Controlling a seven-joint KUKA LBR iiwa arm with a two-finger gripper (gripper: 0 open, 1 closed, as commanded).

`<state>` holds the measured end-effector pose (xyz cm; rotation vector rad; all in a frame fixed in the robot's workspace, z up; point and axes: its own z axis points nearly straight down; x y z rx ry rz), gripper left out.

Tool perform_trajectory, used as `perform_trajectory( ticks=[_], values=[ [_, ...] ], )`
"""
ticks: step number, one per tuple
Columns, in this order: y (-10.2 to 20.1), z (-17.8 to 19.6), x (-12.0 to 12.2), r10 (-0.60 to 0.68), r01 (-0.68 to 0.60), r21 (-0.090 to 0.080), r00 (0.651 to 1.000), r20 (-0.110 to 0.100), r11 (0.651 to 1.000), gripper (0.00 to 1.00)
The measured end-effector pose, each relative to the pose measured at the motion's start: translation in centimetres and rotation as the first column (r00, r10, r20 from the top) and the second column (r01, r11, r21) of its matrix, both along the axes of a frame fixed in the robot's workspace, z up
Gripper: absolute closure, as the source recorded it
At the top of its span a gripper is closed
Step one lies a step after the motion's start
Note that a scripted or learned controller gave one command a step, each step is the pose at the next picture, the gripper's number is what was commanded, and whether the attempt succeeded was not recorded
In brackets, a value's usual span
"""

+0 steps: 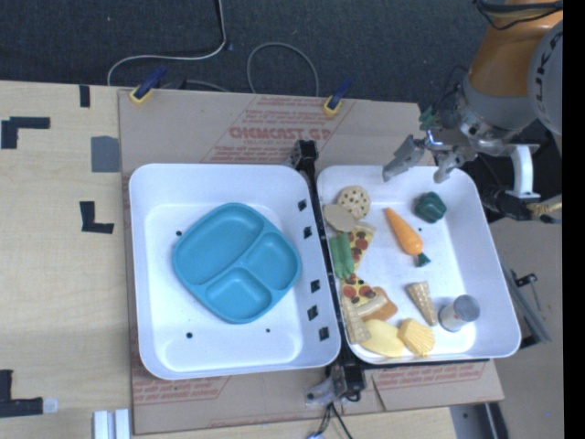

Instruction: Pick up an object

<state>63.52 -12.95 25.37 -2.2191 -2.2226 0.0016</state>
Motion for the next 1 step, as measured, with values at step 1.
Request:
perform_trajectory(
  ticks=[1],
  values=[
    [-4.66,-16.28,1.92,-0.003,0.003,0.003,1.000,-0.013,1.000,0.00]
  ],
)
